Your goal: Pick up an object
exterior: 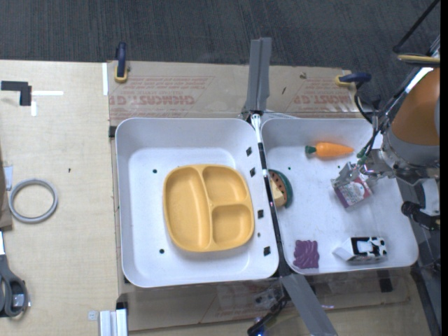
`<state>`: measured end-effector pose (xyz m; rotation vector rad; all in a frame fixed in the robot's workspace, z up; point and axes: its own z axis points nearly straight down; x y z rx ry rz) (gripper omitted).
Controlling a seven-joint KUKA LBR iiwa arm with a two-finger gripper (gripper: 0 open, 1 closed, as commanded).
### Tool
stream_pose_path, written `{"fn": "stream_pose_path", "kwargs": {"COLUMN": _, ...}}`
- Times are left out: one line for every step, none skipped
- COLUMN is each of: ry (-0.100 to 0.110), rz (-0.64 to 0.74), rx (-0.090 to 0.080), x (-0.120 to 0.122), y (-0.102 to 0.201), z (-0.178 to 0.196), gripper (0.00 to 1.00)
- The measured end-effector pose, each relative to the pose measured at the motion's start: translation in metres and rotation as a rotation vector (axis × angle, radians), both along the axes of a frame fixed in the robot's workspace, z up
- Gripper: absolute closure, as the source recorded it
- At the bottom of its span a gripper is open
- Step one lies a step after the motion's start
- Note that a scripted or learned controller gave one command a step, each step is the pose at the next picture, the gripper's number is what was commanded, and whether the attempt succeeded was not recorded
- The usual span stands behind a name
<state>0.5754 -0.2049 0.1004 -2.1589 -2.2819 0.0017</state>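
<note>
- Pincer (pixel 355 176): right of frame, over right bin (pixel 392 135); clamped on crumpled packet (pixel 351 190).
- Carrot (pixel 330 150): right bin, upper part.
- Purple cloth (pixel 306 253), black-white carton (pixel 365 248): right bin, lower edge.
- Yellow tray (pixel 208 207): left bin (pixel 140 187), centre.

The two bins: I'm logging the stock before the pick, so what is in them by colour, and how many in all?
Yellow: 1, divided plate
Orange: 1, toy carrot
Purple: 1, purple lump
Black and white: 1, small carton
Silvery with pink: 1, crinkled packet
Brown and green: 1, round toy
Total: 6
</note>
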Motion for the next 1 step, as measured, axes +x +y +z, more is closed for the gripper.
{"fn": "stream_pose_path", "kwargs": {"ry": -0.001, "rz": -0.048, "rx": -0.001, "x": 0.0079, "y": 0.043, "z": 0.1309, "gripper": 1.0}}
